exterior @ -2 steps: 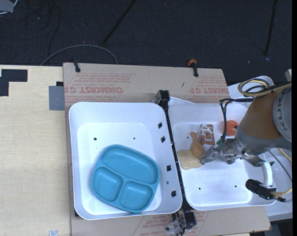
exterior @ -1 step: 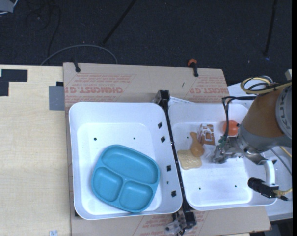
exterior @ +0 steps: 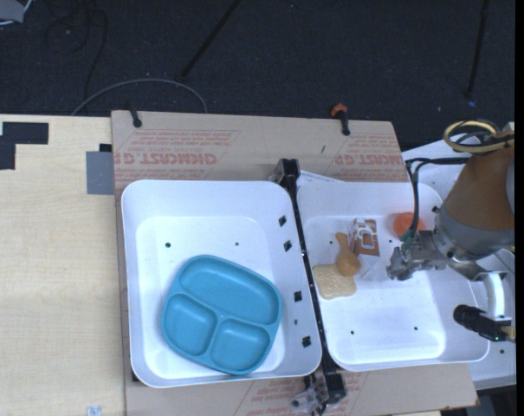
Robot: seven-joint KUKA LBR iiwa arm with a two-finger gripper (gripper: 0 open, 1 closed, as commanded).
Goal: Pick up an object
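In the right bin (exterior: 391,341) lie a tan flat piece (exterior: 333,282), a small tan figure (exterior: 346,256) leaning over it, a brown-and-white packet (exterior: 365,236) and an orange object (exterior: 405,224) near the bin's right wall. My gripper (exterior: 399,265) hangs low over the right part of this bin, just right of the packet and below the orange object. It is small and dark against the arm. I see nothing clearly between its fingers.
The left bin (exterior: 149,232) holds a blue divided plate (exterior: 222,313). A black divider (exterior: 298,258) runs between the bins. Cardboard (exterior: 244,150) lies under both bins. The arm's grey body (exterior: 478,206) covers the right bin's right edge.
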